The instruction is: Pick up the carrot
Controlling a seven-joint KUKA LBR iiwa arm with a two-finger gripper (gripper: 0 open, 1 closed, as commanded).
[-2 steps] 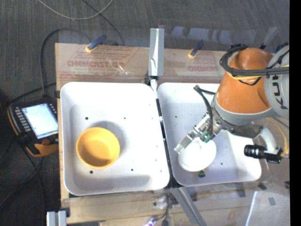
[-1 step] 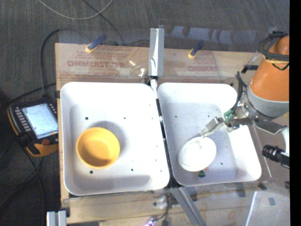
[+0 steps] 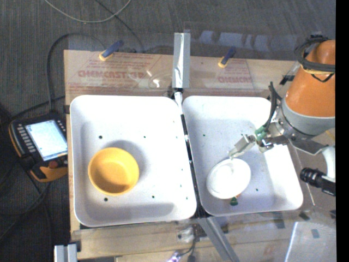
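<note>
At the near edge of the tabletop (image 3: 76, 222), two shallow white bins sit side by side. In the right bin (image 3: 283, 198), close to its front wall, a small green scrap (image 3: 234, 202) pokes out from under the near rim of a white bowl (image 3: 229, 178). It is too small to tell whether it belongs to the carrot, and no orange shows anywhere in this bin. The carrot's place therefore cannot be told for sure.

The left bin (image 3: 82, 113) holds a yellow bowl (image 3: 113, 170), which stands upright in the near left part, well apart from the white bowl.

Just beyond the white bowl, the hand (image 3: 242, 144) hangs over the right bin, slanting down and to the left, with its pale tip just above the bowl's far rim. Whether the hand is apart or together cannot be told, and nothing shows in its grasp. Behind it, the grey arm (image 3: 311, 105) with its orange band comes in from the right.

Farther back, a grey metal post (image 3: 181, 59) stands upright at the gap between the bins. A clear sheet with red lettering (image 3: 117, 72) lies on the tabletop, pinned by two blue-and-yellow clamps (image 3: 110, 50). On the dark carpet at the left rests a handheld control screen (image 3: 41, 141), and a thin cable (image 3: 87, 16) loops at the far side.
</note>
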